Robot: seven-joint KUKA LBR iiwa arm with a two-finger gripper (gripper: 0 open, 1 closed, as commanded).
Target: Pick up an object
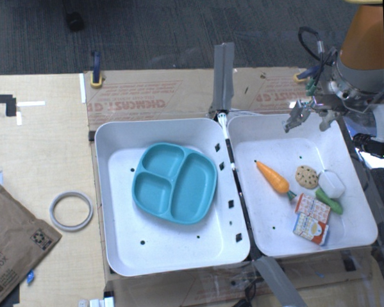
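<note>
Gripper: the gripper (311, 116) hovered at the right bin's (271, 236) 12 o'clock rim, fingers spread wide, holding nothing.
Objects: toy carrot (272, 177), cookie (306, 176) and small carton (311, 218) lay toward 4 o'clock.
Progress: nothing lifted; approach, grasp and raise remained.

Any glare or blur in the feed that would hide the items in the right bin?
Camera view: even lighting, soft shadows. The carrot, cookie and carton read clearly. The white object blends into the right bin. The gripper looks slightly soft.
</note>
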